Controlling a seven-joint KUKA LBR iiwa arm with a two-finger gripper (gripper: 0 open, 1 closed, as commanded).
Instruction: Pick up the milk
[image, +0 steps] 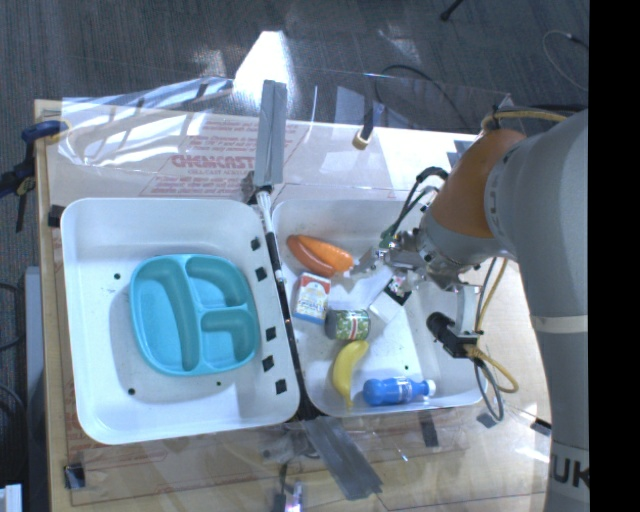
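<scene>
The milk (312, 297) is a small white carton with red and green print. It lies in the right bin (440, 395), near that bin's left wall, just below an orange carrot (320, 254). My gripper (374, 268) hangs over the middle of the right bin, to the right of the carton and a little farther back, apart from it. Nothing shows in its grasp.
Beside the milk lies a green can (347, 324), with a banana (346, 366) and a blue bottle (395, 390) nearer the front. The left bin (90, 260) holds a blue divided plate (193, 313). A black divider (272, 300) separates the bins.
</scene>
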